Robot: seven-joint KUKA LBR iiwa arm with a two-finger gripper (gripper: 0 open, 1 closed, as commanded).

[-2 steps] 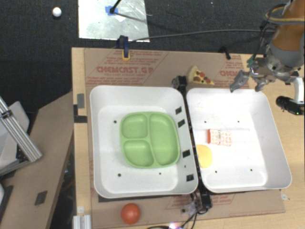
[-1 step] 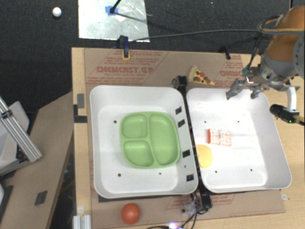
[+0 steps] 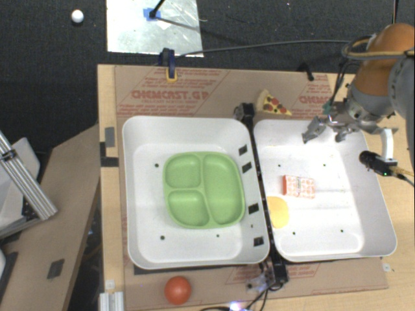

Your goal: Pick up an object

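At the near edge of the bench (image 3: 194, 83), an orange-red ball (image 3: 177, 289) sits on the cardboard just in front of the left bin (image 3: 139, 173). That bin holds a green tray (image 3: 203, 188) with three compartments, lying flat near its middle. The right bin (image 3: 363, 232) touches the left one along a seam lined with black clips. On its floor a yellow disc (image 3: 278, 212) lies near the seam, and a small red-and-white carton (image 3: 299, 186) lies just behind it, close but not clearly touching. Farther back, over the far right part of this bin, the gripper (image 3: 327, 129) hangs from the arm (image 3: 382, 70), its two fingers spread apart with nothing between them, well apart from the carton and the disc. Behind the bins, a toy pizza slice (image 3: 272, 103) rests on the cardboard just beyond the seam. A blue clamp (image 3: 168, 61) grips the bench's far edge. Beyond it a shiny sheet (image 3: 152, 18) lies on the dark floor, with a white ball (image 3: 78, 16) to its left.
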